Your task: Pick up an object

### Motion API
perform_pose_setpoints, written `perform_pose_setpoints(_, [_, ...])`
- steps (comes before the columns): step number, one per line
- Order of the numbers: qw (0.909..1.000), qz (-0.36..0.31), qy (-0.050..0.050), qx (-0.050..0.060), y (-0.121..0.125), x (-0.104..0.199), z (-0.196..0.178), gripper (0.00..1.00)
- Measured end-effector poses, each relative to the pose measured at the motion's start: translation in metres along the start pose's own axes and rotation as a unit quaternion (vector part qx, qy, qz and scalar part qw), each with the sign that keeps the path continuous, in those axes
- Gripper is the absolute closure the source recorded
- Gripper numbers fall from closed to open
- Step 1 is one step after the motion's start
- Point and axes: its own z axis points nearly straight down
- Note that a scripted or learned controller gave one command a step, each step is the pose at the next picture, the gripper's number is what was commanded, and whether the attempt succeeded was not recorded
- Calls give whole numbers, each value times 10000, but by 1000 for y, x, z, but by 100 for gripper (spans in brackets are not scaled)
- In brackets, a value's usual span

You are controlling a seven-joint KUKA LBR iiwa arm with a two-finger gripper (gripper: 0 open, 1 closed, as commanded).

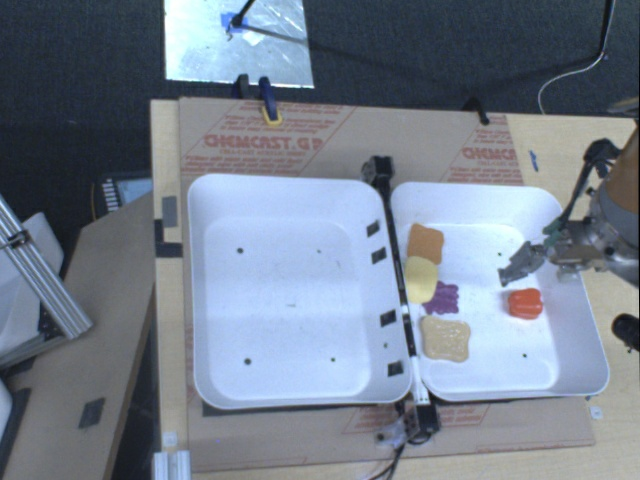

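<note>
Above the right bin (575, 363), the gripper (516, 271) hangs beside the red object (525, 303).

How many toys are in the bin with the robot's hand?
5, all in the right bin: orange block, yellow piece, purple piece, tan piece along its left wall, red-orange toy beside the gripper. More may hide beneath the arm.

The brown cardboard sheet (300, 133) under the bins bears red print reading "CHEMCAST GP" at its upper left, repeated slantwise at its upper right.
</note>
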Motion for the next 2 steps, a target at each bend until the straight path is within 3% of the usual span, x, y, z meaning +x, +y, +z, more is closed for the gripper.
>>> perform_pose_setpoints(1, [10000,-13,-3,-14,1,0,-11,100])
perform_pose_setpoints(2, [10000,-54,9,-66,6,82,-115,100])
